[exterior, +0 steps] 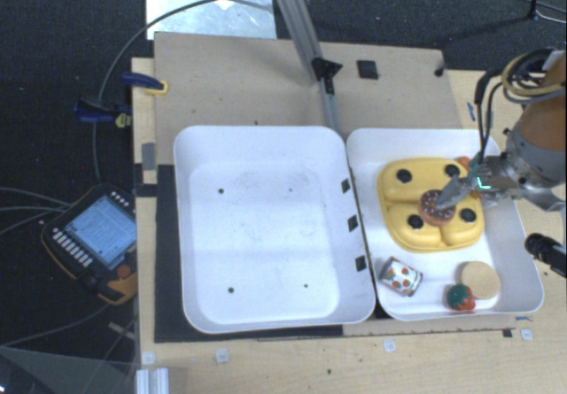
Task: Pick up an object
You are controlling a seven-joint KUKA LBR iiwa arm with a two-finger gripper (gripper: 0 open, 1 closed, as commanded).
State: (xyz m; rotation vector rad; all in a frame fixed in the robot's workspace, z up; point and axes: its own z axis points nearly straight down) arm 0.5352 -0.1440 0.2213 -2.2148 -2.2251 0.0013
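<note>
The right bin holds a big yellow moulded piece with black dots. A small brown ring lies on top of it. My gripper reaches in from the right and points down at the ring's upper right edge, touching or just above it. Along the front of the bin lie a small white cup with red spots, a tan round disc and a green and red toy.
The left bin sits beside the right one, with black clips along the shared wall. A grey pole slants over the bench's back. A handheld pendant lies on the floor at left.
</note>
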